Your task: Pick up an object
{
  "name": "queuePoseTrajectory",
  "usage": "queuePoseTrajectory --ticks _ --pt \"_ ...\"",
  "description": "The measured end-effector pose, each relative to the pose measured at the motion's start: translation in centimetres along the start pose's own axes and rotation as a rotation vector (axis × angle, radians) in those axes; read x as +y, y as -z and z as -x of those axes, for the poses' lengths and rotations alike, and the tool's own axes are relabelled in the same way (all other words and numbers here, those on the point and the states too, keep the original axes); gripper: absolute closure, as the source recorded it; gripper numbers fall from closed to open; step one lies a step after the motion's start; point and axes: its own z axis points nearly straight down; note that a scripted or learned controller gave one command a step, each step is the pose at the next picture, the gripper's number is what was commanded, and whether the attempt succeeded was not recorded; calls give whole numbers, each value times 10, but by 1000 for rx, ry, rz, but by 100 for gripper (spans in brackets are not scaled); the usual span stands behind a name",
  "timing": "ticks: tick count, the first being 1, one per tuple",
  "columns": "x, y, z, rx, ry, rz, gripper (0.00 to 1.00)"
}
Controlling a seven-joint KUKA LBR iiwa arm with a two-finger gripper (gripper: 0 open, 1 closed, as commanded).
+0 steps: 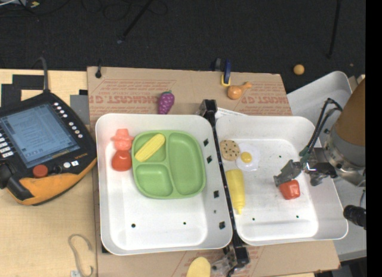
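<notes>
Red block (290, 190) at four o'clock in the right bin (268, 225), just under and touching the gripper (289, 178). Cannot tell whether fingers are apart or clamped on it (dark fingertip overlaps the block's top edge). Arm (352, 132) entering from three o'clock.

In the same bin, toward nine o'clock: yellow bottle (236, 188) lying along the left wall, cookie (229, 148) at ten o'clock, fried egg (246, 157) just beside the cookie.

In the left bin (155, 234): green tray (170, 163) near centre, three compartments, corn (148, 146) in its ten o'clock compartment. Pink-and-red figure (122, 150) upright at nine o'clock, touching the tray's edge.

Outside the bins on the cardboard (131, 91): grapes (165, 101) at twelve o'clock above the left bin, orange pear (237, 90) above the right bin, yellow lemon (199, 267) at six o'clock. Pendant (42, 144) well apart at nine o'clock on the bench.
</notes>
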Motion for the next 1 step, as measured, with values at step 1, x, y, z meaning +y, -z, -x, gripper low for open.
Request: queuePoseTrajectory --ticks 1 --pt "2 5 0 -2 2 12 0"
